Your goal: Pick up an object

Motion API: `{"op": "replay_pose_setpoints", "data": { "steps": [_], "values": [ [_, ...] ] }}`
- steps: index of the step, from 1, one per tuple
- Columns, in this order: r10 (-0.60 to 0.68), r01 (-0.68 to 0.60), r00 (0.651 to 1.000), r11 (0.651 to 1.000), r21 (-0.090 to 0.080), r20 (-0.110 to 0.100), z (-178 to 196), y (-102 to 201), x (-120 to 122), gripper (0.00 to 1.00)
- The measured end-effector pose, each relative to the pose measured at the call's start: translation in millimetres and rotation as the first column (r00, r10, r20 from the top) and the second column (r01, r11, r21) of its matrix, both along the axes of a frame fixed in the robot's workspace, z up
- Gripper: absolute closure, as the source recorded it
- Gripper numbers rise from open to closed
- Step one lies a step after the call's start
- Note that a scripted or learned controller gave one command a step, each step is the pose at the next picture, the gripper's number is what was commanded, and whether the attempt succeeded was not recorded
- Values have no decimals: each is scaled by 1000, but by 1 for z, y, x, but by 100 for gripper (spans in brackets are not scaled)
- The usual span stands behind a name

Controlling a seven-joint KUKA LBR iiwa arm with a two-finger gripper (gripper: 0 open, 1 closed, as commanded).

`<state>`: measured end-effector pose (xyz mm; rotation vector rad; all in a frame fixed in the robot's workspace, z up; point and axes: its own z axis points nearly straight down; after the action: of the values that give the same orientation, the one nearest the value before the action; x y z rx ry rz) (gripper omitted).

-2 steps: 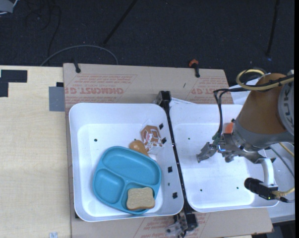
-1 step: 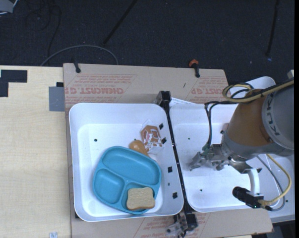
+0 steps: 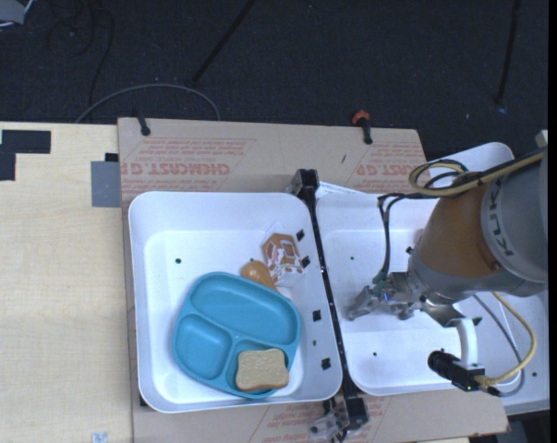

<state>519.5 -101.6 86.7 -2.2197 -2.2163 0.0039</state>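
The left bin [image 3: 136, 293] holds a blue divided plate [image 3: 213, 332] with a tan slice of bread [image 3: 261, 369] in its near right compartment. Just behind the plate lie a small orange object [image 3: 256, 272] and a brown-and-white patterned piece [image 3: 281, 251], close to the bin's right wall. My gripper [image 3: 357, 306] is low inside the right bin [image 3: 375, 363], near its left wall and pointing left. Nothing shows at its tip. It is apart from all the objects, which lie across the divider.
A black divider [image 3: 322, 293] runs between the two bins. The grey arm with its orange band [image 3: 454, 238] covers the right bin's right half, with cables looping around it. Cardboard [image 3: 260, 160] lies under the bins, on a pale wooden bench [image 3: 47, 284].
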Motion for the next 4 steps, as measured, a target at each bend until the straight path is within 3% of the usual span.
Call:
{"op": "replay_pose_setpoints", "data": {
  "steps": [1, 3, 4],
  "values": [
    [-7, 7, 1000, 1000, 0, 1, 11, -2, 0, 100],
    [3, -3, 1000, 1000, -2, 9, 134, 6, 10, 100],
    [2, -2, 1000, 1000, -2, 6, 164, 5, 10, 100]
  ]
}}
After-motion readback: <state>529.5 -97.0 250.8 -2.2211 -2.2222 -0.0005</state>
